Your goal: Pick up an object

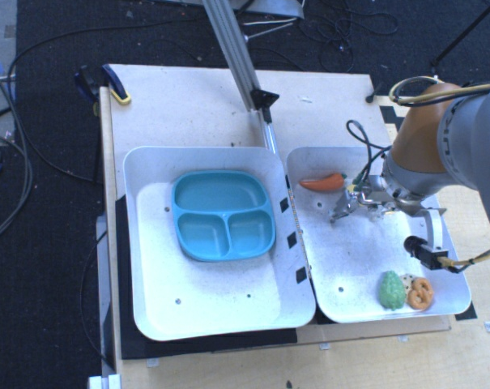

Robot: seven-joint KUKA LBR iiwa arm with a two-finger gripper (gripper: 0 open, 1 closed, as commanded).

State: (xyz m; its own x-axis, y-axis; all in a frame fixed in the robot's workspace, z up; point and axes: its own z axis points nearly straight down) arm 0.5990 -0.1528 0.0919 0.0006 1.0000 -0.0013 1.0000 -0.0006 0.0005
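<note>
Right bin: jaws empty, beside carrot.

A blue three-compartment plastic tray lies in the left shallow white bin. In the right shallow white bin, an orange carrot toy lies at the back; a green lumpy toy and brown pretzel toy sit touching at the front right

We've got just one fixed camera here, mounted above the bench and looking down at a slant. It sits far enough back that we see both white bins whole, plus dark floor around them, with the arm entering from the right.
</note>
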